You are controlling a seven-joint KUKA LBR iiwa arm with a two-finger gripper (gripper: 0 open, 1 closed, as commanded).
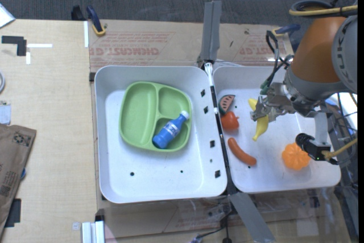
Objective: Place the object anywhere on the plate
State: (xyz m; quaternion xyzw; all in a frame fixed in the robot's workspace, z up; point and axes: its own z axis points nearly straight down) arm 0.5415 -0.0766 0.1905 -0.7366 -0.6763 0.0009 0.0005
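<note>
A green divided plate (142, 114) lies in the left bin (114, 179). A blue bottle (169, 131) rests on its side in the plate's near right part. Over the right bin (273, 179) my gripper (265, 115) points down at a yellow banana (259, 128). The fingers are closed around the banana's upper half. Its lower end slants down to the left below them, and a small yellow tip (252, 104) sticks out at the gripper's upper left. Whether the banana is off the bin floor is unclear.
The right bin also holds a watermelon slice (226, 102), a red tomato-like piece (230, 120), a sausage (242, 152) and an orange fruit (295, 157). A raised divider (215, 122) runs between the bins. The arm's cables hang at the right.
</note>
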